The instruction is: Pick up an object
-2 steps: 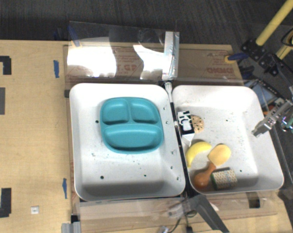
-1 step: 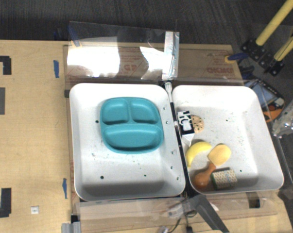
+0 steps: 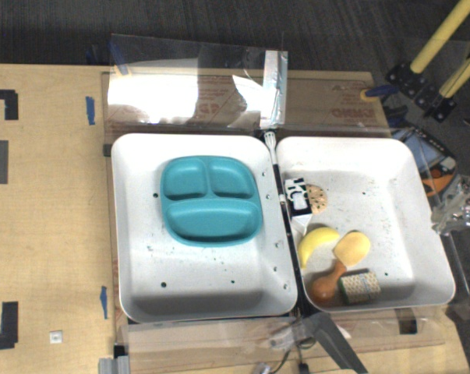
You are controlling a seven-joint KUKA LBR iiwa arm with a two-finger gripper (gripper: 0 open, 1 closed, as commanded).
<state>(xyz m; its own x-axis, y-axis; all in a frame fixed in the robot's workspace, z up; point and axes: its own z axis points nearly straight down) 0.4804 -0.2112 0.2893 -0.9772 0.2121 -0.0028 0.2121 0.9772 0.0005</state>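
You faced a crowded target. The graspable items sat bunched in the near-left corner of the right bin [image 3: 390,162]: a yellow lemon-like fruit [image 3: 316,244], a wooden brush [image 3: 345,275] with a pale rounded head and bristle block, and a small black-and-white printed card [image 3: 297,195] beside a speckled round piece [image 3: 317,199].

Risks, as judged from this layout:
- The fruit touched the brush, so a descent there could have caught two items or pushed one aside.
- The cluster lay close against the bin wall and the divider, so a finger could have struck the rim.
- The fruit's rounded, smooth surface could have rolled out of a pinch.
- The card lay flat and offered little edge.

The left bin [image 3: 133,232] held a teal sectioned plate [image 3: 211,199], wide and shallow, a poor fit for a two-finger pinch.

You could not tell the state of the fingers.
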